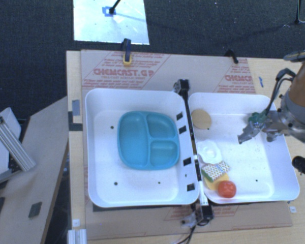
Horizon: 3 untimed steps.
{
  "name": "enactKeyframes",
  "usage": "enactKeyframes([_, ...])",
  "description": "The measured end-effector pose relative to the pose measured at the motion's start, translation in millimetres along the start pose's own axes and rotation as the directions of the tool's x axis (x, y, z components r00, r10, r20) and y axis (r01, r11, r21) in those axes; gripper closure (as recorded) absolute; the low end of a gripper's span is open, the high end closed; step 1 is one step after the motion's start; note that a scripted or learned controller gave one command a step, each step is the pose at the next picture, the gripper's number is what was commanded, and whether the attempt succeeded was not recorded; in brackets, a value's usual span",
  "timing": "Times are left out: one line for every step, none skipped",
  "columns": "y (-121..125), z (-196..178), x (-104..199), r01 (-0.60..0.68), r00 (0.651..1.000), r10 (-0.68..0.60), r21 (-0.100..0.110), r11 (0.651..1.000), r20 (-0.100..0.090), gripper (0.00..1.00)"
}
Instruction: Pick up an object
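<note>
Hand: above right bin, grip state unclear.
Risk: tomato may roll; objects crowd the divider.

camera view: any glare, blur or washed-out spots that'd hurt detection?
Camera view: glare on the shiny sheet at top; the white lid nearly vanishes against the right bin; soft focus overall, gripper smeared; blue tray and red ball stand out clearly.
</note>
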<state>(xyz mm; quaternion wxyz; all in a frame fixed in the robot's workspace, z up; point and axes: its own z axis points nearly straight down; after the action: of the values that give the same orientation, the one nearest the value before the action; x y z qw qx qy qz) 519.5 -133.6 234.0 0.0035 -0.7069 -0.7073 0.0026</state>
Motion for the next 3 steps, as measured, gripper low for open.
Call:
enactKeyframes([2.2, -4.9, 0.1, 0.002, 1.0, -0.002, -0.01, 1.0, 0.002, 0.0])
enactKeyframes([-0.9, 55.1, -6.3, 0.0, 1.0, 0.0, -0.005, 1.0, 0.001, 0.0])
enactKeyframes([-4.4, 115.8, -12.0, -0.001, 1.0, 0.001, -0.005, 1.0, 0.0, 0.0])
